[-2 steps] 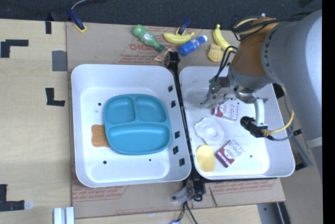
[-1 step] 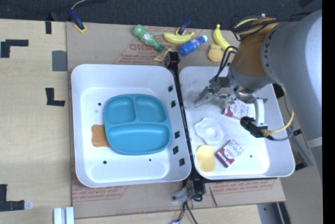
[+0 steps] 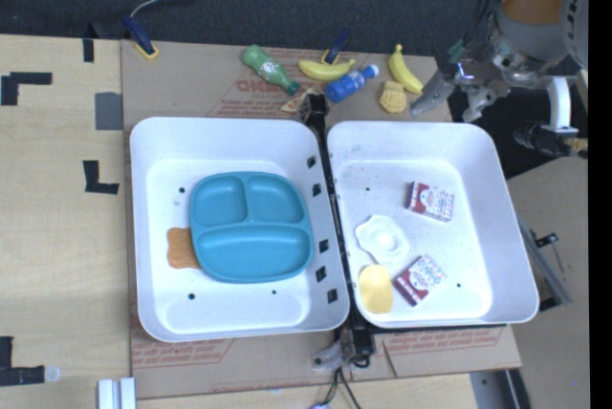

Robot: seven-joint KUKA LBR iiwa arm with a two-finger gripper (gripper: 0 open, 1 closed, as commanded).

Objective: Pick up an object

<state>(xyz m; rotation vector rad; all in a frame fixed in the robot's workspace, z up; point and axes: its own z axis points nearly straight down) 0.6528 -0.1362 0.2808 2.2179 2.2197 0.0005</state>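
Hand [image 3: 457, 101] raised (fingers spread); arm right

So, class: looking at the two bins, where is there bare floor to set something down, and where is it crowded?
Right bin: its far strip is bare, above the upper carton. Its near half is crowded with the fried egg, yellow piece and lower carton. Left bin: the blue plate fills the middle; bare strips lie along its far and near walls.
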